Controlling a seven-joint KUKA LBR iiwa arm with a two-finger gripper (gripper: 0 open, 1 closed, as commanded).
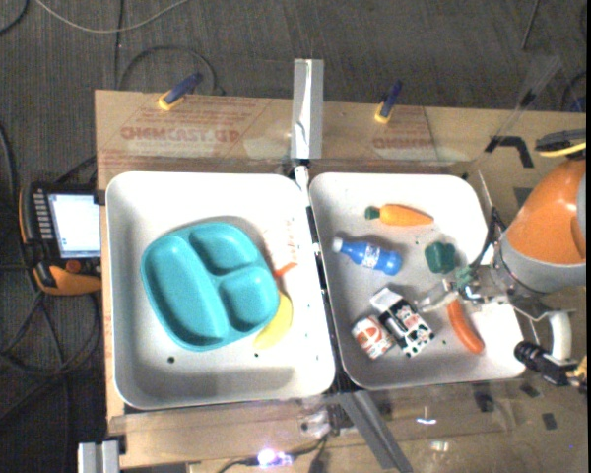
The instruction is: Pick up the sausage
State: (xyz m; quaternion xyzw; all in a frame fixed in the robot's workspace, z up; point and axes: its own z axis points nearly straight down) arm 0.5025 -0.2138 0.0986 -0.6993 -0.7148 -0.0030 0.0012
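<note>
Around the bench (118, 116), recorded dark carpet crossed by loose cables. Noted brown cardboard over the bench top, with two clips at its far edge. Noted a handheld control unit (61, 236) with a lit screen at the bench's left side.

Found two white bins side by side. In the left bin (128, 363), logged a teal divided plate (209, 282) with a yellow banana (276, 325) tucked against its lower right edge.

In the right bin (330, 294), logged a carrot (402, 215) near the far wall, a blue bottle (367, 254) below it, and a dark green item (440, 257) to the bottle's right. Logged a red and white can (371, 337) and a black and white carton (406, 325) touching each other near the bin's front.

Located the sausage (464, 325) in the right bin's front right area, lying flat and slanted, just right of the carton.

Located the arm (550, 230) entering from the right, with the gripper (461, 290) low in the right bin, directly above the sausage's upper end and just below the green item. Could not tell how far the gripper was open, nor whether it had hold of anything.
</note>
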